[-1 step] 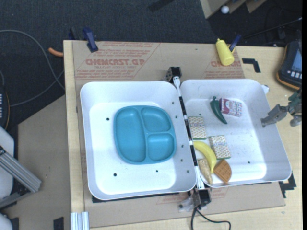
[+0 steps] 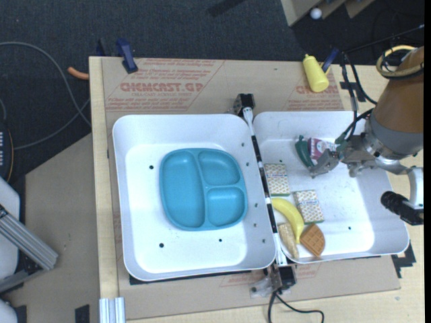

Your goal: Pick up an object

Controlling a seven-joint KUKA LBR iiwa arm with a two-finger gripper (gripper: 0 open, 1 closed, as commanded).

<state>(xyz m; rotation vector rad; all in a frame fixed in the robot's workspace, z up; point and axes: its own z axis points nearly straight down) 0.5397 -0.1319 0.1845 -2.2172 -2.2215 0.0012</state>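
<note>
- White plastic forms two shallow bins set side by side on the bench [image 2: 168, 79]: the left bin [image 2: 135, 180] holds a blue divided plate [image 2: 202, 187], and the right bin [image 2: 363, 214] holds the loose objects.
- The grey arm [image 2: 397, 113] with its orange band reaches in from the right, and its gripper [image 2: 323, 161] hangs over the upper part of the right bin.
- Whether the gripper has closed on anything cannot be told; the dark metal parts at its tip are too small and cluttered to read.
- A green and white packet [image 2: 310, 149] lies just beside the gripper tip, at its left, possibly touching it.
- Near the divider lie a checkered sponge [image 2: 277, 178], a second checkered sponge [image 2: 309, 205], a yellow banana [image 2: 288, 214], a pale bread piece [image 2: 288, 237] and a brown waffle [image 2: 313, 239].
- The banana and the bread piece sit against the bin's left wall, the waffle touching the bread.
- A yellow bottle [image 2: 314, 73] lies on the bench beyond the bins.
</note>
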